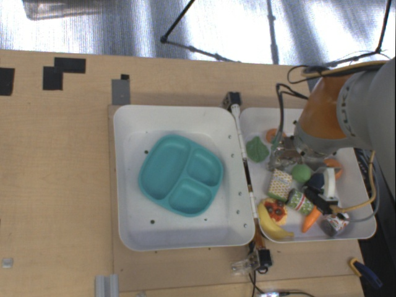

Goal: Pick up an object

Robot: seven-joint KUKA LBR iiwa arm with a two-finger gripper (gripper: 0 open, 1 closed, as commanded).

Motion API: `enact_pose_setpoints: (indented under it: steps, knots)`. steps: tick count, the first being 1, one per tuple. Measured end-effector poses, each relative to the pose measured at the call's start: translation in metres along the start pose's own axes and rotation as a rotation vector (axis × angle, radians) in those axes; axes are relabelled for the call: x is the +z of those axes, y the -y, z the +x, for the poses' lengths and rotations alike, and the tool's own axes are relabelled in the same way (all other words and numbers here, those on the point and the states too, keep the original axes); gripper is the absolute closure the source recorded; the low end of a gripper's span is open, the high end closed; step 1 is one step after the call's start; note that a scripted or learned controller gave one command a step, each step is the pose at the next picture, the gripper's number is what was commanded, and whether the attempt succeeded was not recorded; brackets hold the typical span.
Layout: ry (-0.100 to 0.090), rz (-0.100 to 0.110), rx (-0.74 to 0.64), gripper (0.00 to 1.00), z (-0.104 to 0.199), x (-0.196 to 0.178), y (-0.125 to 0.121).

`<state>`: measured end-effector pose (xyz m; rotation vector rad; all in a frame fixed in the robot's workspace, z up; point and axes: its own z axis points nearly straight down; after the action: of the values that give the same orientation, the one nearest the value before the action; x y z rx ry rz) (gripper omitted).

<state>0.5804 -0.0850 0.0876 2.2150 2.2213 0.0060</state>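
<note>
On the wooden desk (62, 166) the grey arm with the orange band (328, 113) reaches from the right of the frame down into the right white bin (365, 228), and its pincer (286, 156) is low among the small things in the upper part of this bin; whether the pincer is released or clenched I cannot tell. Nothing seems lifted yet, so I judge the picking is not done; the candidates lie in this bin: a green leaf-shaped toy (257, 148), a round green ball (302, 172), a yellow banana (272, 224) and an orange carrot (311, 219); the left white bin (124, 166), in the middle of the frame, has a teal divided plate (179, 175).
</note>
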Motion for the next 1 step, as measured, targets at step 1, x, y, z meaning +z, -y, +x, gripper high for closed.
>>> enact_pose_setpoints:
  steps: [1]
  knots:
    - [0.004,-0.007,0.002,0.00,-0.0132,-0.0011,0.0803]
